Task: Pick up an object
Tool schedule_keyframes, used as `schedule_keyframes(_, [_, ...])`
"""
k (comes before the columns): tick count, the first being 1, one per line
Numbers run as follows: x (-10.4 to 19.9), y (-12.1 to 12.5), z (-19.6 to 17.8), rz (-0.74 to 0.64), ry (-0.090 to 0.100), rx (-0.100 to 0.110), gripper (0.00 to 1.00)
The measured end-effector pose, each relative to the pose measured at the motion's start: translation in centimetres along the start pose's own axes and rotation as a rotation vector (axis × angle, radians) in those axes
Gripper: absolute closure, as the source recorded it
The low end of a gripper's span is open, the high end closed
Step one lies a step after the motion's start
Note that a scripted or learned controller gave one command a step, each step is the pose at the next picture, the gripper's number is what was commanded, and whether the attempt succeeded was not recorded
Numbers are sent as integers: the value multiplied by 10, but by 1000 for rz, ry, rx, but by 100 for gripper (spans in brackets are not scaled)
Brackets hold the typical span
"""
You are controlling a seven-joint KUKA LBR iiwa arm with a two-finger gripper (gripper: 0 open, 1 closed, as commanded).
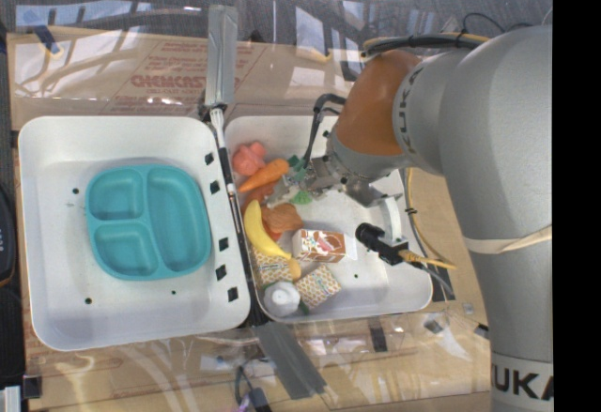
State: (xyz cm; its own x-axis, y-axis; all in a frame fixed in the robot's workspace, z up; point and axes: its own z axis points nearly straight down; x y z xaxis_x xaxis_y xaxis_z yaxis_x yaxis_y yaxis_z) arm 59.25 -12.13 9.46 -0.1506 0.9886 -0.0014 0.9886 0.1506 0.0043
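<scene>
While gripper [299,183] w/ grip state unclear, carrot [264,176] just beside, to its left.

The arm [470,129] is cut off by the right and lower edges of the frame. Its wrist hides the upper right part of the right bin [399,293]. The gripper [302,183] is too small and cluttered to read.

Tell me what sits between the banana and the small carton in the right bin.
In the camera view, a brownish-orange piece lies between the banana and the carton, just above the line joining them, touching the banana's inner curve.
</scene>
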Motion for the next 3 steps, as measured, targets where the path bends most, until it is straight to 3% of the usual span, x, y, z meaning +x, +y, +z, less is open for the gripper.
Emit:
schedule_keyframes(1, [0,0,-10,-2,0,1,100])
schedule_keyframes(2, [0,0,-9,-3,0,2,0])
schedule_keyframes(3, [-23,62,3,31,1,6,0])
